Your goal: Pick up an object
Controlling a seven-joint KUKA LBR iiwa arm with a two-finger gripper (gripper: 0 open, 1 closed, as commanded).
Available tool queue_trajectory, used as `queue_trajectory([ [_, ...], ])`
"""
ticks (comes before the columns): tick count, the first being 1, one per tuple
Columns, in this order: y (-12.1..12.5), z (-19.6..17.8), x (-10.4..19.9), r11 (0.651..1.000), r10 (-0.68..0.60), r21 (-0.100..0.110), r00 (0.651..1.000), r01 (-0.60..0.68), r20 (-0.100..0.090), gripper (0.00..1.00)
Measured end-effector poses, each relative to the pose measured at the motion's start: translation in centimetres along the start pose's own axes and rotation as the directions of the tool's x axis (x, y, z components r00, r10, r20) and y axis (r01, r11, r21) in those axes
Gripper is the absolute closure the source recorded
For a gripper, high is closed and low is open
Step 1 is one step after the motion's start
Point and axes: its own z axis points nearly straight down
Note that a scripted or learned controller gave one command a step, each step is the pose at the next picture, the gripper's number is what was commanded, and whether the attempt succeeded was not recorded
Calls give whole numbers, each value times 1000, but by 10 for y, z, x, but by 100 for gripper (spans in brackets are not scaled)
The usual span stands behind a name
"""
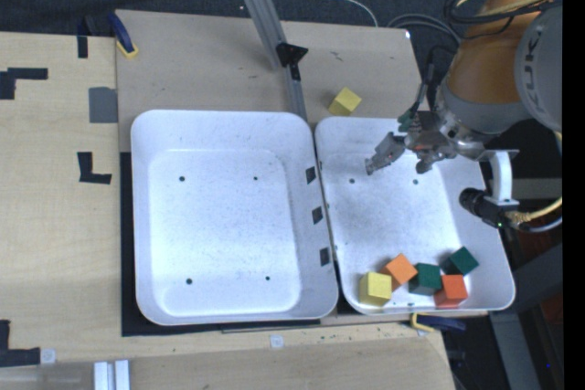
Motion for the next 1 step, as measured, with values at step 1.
queue_trajectory([
  [1,34,103,-12,1000,1,7,1000,-1,1,0],
])
